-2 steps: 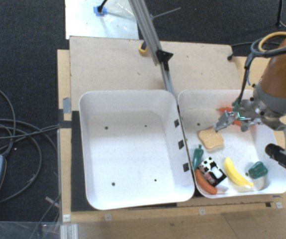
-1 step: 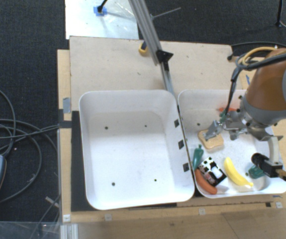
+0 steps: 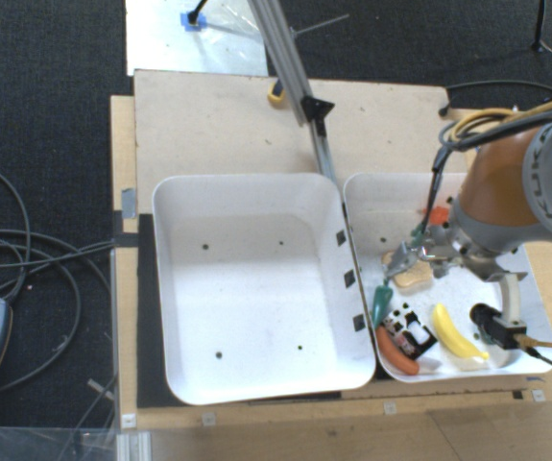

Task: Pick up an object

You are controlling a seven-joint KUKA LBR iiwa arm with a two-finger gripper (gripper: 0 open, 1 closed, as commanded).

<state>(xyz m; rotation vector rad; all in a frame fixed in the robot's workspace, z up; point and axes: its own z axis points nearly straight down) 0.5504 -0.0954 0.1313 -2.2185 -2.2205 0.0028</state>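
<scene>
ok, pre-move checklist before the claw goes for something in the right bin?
1. Claw is over the right bin: ok.
2. A target lies close: the tan block is right beside the claw: ok.
3. Whether the claw already holds anything: cannot tell, the wrist hides it.
4. Space around the target: the banana lies apart from the block, but the green object is close to it: not ok for a wide approach.
5. Clutter at the near wall: the red sausage-like object and the black-and-white object touch each other: not ok for a clean pick there.
</scene>
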